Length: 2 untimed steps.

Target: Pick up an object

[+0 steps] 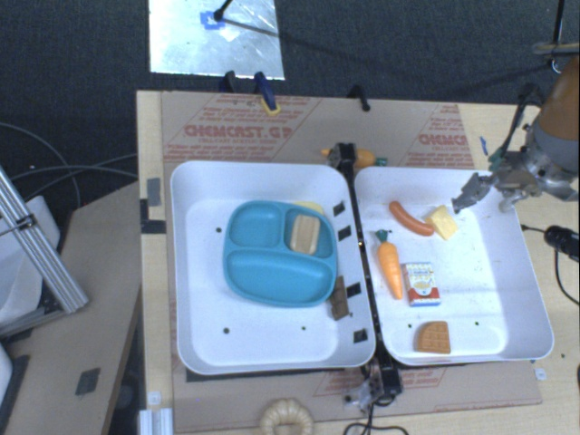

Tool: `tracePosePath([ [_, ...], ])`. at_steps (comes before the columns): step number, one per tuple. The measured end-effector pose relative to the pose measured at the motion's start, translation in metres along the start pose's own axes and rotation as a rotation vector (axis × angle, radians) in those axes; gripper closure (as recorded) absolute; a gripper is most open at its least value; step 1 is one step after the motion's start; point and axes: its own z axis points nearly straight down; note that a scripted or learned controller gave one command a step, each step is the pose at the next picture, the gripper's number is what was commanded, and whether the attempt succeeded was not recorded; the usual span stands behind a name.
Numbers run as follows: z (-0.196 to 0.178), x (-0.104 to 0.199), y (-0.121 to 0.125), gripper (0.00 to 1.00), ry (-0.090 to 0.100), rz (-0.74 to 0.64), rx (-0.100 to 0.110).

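Foil sheet [216, 24] beyond bench [109, 234]

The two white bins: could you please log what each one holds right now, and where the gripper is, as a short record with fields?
left bin: blue divided plate with a tan food piece in its upper right compartment
right bin: sausage, yellow cheese wedge, carrot, small carton, waffle
gripper: over the right bin's upper right part, beside the cheese wedge, holding nothing visible
outside the bins: ring-shaped pastry at the bench's front edge
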Motion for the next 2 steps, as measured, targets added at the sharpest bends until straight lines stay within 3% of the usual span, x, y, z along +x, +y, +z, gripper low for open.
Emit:
tracePosePath([
  [1,-0.008,0.001,0.003,0.0,-0.003,-0.003,-0.013],
  [2,0.035,0.006,0.001,0.0,-0.002,-0.003,-0.011],
])
